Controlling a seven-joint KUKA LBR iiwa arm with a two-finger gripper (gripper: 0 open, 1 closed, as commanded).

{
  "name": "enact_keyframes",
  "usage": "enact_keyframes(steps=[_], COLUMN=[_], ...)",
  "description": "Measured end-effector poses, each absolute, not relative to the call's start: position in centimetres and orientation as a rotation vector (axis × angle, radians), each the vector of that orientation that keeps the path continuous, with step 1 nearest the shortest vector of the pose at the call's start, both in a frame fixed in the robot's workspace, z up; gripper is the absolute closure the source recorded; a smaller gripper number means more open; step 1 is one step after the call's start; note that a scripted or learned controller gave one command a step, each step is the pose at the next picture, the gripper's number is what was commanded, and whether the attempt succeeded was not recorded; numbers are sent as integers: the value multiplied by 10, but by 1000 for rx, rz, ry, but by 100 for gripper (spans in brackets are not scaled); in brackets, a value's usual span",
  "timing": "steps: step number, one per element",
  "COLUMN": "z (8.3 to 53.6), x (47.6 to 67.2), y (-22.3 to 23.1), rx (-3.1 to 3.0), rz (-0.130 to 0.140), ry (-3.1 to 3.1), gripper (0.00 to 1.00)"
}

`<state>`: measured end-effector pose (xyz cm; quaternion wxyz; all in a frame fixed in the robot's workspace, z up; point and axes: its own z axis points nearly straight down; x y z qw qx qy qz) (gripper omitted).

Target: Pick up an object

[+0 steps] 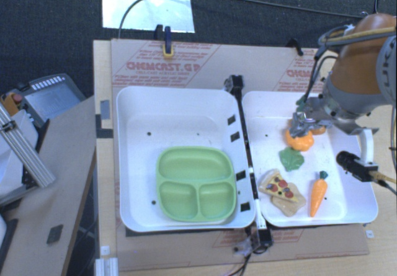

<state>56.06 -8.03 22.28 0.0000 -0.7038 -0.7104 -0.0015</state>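
Fingers point(300, 126) of the gripper point(303, 128) come down onto the top of an orange toy point(299, 141) near the back of the right bin point(268, 112); whether they are open or closed cannot be told from above, since the wrist and its orange band cover them; the toy sits on the bin floor, showing on both sides of the metal tip.

Just in front of the orange toy lies a green leafy toy point(290, 159); nearer the front edge a toy pizza slice point(283, 190) with red and dark toppings lies flat, and beside it on the right a toy carrot point(317, 195) lies lengthwise, green top pointing towards the back; the slice and the carrot are close but apart.

The left bin point(162, 112) holds a pale green divided plate point(186, 168) with three compartments, set towards the front right corner; a black strip with clips point(243, 144) runs between the two bins.

Both bins rest on a brown cardboard sheet point(205, 57) spread over the table point(103, 175); red print on it reads "CHEMCAST GP" point(162, 66) behind the left bin, with the same lettering partly covered behind the right one; a yellow clamp point(167, 43) grips the sheet's back edge; a grey handheld control panel point(53, 98) lies off to the left.
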Motion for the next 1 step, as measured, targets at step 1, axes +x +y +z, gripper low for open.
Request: enact_keyframes(steps=[1], z=[213], x=[561], y=[-27], rx=[-2211], rz=[-4], ry=[-2231], gripper=[100])
